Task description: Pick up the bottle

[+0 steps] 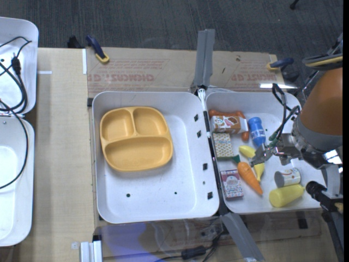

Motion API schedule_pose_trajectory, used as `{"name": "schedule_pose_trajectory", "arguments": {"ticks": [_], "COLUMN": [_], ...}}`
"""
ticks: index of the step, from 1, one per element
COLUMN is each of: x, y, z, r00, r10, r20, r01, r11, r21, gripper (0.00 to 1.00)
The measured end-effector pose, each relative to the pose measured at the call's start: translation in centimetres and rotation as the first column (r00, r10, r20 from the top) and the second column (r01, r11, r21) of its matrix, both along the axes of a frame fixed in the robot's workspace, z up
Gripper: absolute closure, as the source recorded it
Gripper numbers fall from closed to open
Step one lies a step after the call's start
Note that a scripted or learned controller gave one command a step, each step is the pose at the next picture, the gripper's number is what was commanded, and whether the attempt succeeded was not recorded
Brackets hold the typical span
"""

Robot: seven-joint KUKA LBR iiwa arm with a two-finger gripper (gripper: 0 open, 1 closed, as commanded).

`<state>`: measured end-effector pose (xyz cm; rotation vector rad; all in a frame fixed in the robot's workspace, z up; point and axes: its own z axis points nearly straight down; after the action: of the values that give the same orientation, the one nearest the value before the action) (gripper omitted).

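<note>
The gripper (265, 154) sits over the right bin (218, 100). The bottle (256, 131) lies just behind it, the carrot (250, 177) just before it, the can (288, 177) to its right. Two cartons (227, 124) lie to its left, and the plate (136, 138) farther left, in the left bin (152, 203)
</note>
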<state>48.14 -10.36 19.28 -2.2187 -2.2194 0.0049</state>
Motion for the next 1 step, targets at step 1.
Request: {"name": "schedule_pose_trajectory", "arguments": {"ticks": [1], "x": [5.91], "y": [-2.86], "z": [0.53], "r00": [0.999], "r10": [0.036], "r20": [0.003], "r01": [-0.036], "r11": [0.999], "r21": [0.0], "gripper": [0.0]}}
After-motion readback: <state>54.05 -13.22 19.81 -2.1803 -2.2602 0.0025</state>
